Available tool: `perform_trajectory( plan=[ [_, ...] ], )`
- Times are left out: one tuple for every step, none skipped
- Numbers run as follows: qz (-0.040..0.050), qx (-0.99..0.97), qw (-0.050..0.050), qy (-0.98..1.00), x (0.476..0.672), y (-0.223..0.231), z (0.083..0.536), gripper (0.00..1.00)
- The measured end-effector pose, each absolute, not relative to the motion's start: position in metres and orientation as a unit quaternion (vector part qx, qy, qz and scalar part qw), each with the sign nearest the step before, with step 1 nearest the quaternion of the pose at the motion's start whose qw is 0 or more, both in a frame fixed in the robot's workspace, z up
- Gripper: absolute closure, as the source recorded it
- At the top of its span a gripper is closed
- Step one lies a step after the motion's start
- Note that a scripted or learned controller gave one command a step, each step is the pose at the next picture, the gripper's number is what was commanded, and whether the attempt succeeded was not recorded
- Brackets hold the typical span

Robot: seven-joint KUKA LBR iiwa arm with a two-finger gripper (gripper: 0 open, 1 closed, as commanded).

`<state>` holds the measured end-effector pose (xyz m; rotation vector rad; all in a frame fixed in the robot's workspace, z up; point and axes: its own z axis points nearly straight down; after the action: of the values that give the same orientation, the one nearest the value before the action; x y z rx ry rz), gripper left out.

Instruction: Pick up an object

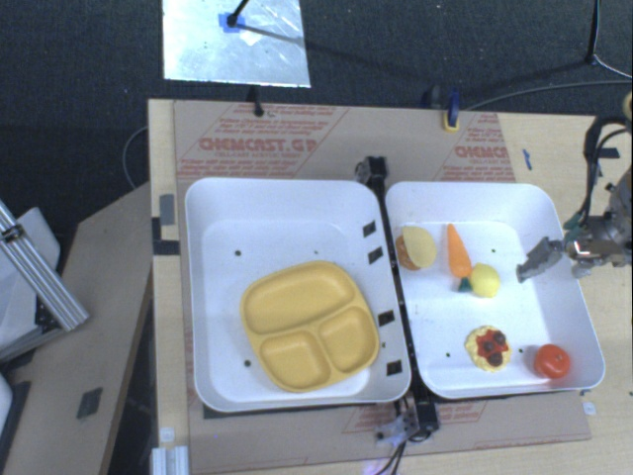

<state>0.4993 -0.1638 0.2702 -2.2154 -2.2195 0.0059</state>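
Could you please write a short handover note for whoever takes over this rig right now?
Tool: over the right bin's right side, holding nothing visible.
Right bin: burger, carrot, lemon, small pizza, tomato.
Left bin: yellow divided tray.
Done: nothing picked yet.
Left: pick one object; the lemon lies nearest the tool.

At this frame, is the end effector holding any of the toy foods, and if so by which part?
Nothing is held. The end effector hangs over the right bin near its right wall, apart from the lemon and carrot.
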Motion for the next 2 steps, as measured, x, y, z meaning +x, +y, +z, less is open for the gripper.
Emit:
perform_trajectory(
  plan=[
    [-0.0003,-0.706,-0.001,-0.709,0.501,-0.164,0.274,0.0],
    [0.001,-0.706,0.002,-0.708,0.504,-0.165,0.212,0.0]
  ],
)
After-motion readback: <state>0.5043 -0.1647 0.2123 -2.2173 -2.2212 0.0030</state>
